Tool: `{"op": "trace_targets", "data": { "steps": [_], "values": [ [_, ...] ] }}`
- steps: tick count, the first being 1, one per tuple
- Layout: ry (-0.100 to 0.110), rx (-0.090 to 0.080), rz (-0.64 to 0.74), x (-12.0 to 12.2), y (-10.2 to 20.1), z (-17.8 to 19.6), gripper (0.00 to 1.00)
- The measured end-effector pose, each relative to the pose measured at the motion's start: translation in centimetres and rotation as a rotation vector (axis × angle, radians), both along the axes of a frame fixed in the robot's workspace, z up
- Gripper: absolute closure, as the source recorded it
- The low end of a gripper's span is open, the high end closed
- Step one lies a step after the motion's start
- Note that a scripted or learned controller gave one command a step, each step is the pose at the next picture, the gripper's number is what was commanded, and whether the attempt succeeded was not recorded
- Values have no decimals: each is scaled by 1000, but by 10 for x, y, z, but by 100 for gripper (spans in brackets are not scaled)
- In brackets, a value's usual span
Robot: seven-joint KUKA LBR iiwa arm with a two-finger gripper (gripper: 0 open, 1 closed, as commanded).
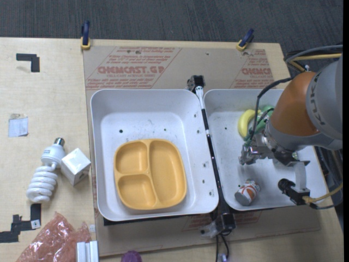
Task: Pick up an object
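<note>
**Robot arm reaches into the right bin among small objects**

A grey arm with an orange band reaches from the right into the right-hand white bin [229,105]. Its tool [250,156] hangs low over the bin floor, metallic and small. Whether the tool is open or closed, or grips anything, cannot be told from here.

Just behind the tool, partly hidden by the wrist, lies a smooth yellow rounded object [245,123] with something green beside it. Near the bin's front wall rests a small cylinder [247,192], white with orange markings, tipped on its side.

The left bin [103,113] holds a yellow plastic divided plate [149,173], glossy, with three compartments. On the desk [43,108] to the left sit a white spiral light bulb [44,174] and a small white cube [76,166].

Likely risks: the rounded yellow object looks slippery and may squirt out of a pinch; the cylinder may roll away if nudged; the tool may scrape the bin floor.
</note>
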State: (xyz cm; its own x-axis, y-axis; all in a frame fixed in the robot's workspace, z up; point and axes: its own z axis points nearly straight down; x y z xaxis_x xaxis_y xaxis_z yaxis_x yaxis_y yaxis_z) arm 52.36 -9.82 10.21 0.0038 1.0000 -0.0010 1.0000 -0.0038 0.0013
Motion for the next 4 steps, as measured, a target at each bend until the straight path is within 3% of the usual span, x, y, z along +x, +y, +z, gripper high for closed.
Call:
{"op": "trace_targets", "data": {
  "steps": [1, 2, 4],
  "values": [
    [0, 0, 6, 27, 1, -10, 0],
    [0, 0, 7, 128, -9, -9, 0],
    [2, 1, 2, 35, -8, -10, 0]
  ]
}}
